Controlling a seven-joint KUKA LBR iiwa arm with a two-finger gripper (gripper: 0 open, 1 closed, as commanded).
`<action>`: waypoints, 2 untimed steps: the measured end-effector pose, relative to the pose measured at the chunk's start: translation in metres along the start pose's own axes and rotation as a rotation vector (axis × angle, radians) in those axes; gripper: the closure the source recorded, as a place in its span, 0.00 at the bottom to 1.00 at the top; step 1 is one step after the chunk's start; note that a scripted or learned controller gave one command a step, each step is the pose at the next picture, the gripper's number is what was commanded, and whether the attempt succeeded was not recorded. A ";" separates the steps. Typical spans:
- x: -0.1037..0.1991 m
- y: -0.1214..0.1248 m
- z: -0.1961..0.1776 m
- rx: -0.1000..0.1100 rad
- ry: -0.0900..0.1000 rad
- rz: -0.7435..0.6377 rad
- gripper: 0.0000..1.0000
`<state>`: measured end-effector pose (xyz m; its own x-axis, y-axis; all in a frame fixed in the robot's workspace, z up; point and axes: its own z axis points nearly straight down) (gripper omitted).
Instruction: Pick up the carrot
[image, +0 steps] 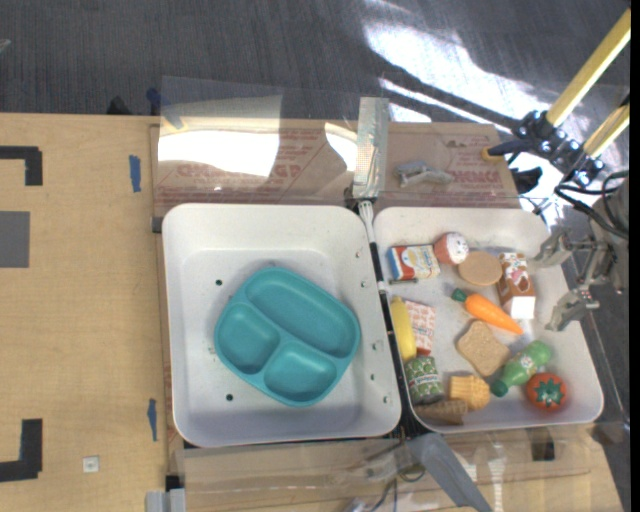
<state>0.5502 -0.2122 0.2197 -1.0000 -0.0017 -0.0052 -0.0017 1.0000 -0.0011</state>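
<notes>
Carrot (489, 309), orange with a small green top, lay slantwise in the middle of the right bin (590, 375), its green end pointing up and left. It was just to the left of the gripper (572, 283), apart from it with nothing between its fingers. The gripper hung at that bin's right rim, and whether its fingers were apart or together could not be told from this view. Touching the carrot's upper side, to the gripper's left, was a round tan bun (481, 268), and a brown and white carton (517, 288) stood between the carrot and the gripper. Below the carrot, toward the near edge of the bin and left of the gripper, lay a slice of toast (483, 347). A green vegetable (522, 364) and a red tomato (546, 392) sat below the gripper near the bin's near right corner. Farther left of the gripper, along the wall between the bins, lay a yellow corn cob (402, 330) and a small milk carton (413, 263). Well to the gripper's left, the left bin (190, 250) held a teal divided plate (288, 334).
</notes>
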 end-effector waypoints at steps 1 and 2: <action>0.040 0.065 0.120 0.001 -0.011 0.195 0.00; 0.036 0.066 0.107 0.004 -0.026 0.192 1.00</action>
<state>0.5150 -0.1468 0.1122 -0.9815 0.1887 -0.0320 0.1888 0.9820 -0.0019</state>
